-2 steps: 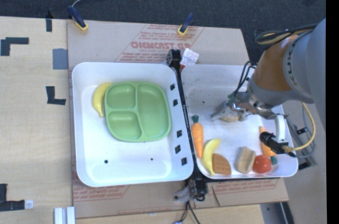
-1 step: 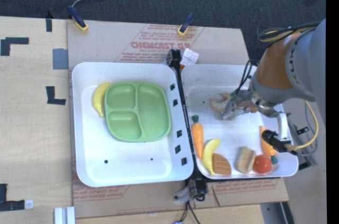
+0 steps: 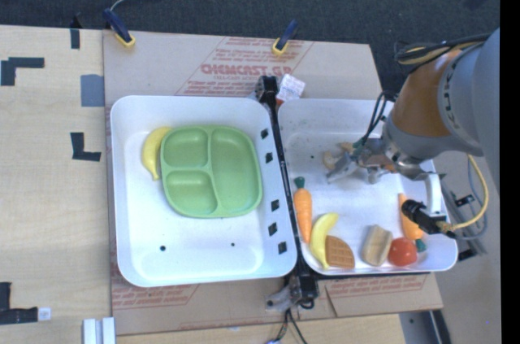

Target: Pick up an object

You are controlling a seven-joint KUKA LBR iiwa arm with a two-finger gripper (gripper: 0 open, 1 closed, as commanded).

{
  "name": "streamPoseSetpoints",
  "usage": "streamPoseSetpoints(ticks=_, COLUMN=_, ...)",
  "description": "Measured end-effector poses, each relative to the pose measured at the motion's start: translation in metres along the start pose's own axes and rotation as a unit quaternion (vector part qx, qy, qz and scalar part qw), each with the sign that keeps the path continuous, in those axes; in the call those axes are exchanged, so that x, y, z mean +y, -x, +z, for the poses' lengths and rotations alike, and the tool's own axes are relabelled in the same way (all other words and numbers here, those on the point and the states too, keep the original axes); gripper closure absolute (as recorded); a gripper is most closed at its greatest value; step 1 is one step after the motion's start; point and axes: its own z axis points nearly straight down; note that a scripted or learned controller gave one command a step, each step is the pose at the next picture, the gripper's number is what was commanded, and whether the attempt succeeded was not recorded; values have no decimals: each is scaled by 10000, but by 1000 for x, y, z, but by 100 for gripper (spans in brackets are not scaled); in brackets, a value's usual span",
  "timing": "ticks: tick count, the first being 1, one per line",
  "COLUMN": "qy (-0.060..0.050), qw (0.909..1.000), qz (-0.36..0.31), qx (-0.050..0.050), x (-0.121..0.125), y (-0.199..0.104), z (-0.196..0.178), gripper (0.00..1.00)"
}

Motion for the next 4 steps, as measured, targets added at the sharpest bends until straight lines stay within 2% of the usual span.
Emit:
streamPoseSetpoints(ticks=1, qy=-3, qw=10000, qz=-12, qx=22, x=43, y=-52, z=10, gripper=0)
streamPoseSetpoints(ticks=2, qy=-6, qw=10000, qz=-10, qx=13, x=88, y=-32, z=11, gripper=0)
streamPoseSetpoints(ticks=3, qy=-19, qw=10000, qz=-10, qx=21, x=98, y=-53, z=11, gripper=0)
streamPoseSetpoints(ticks=4, qy=-20, qw=10000, qz=-9, qx=17, x=98, y=-51, z=11, gripper=0)
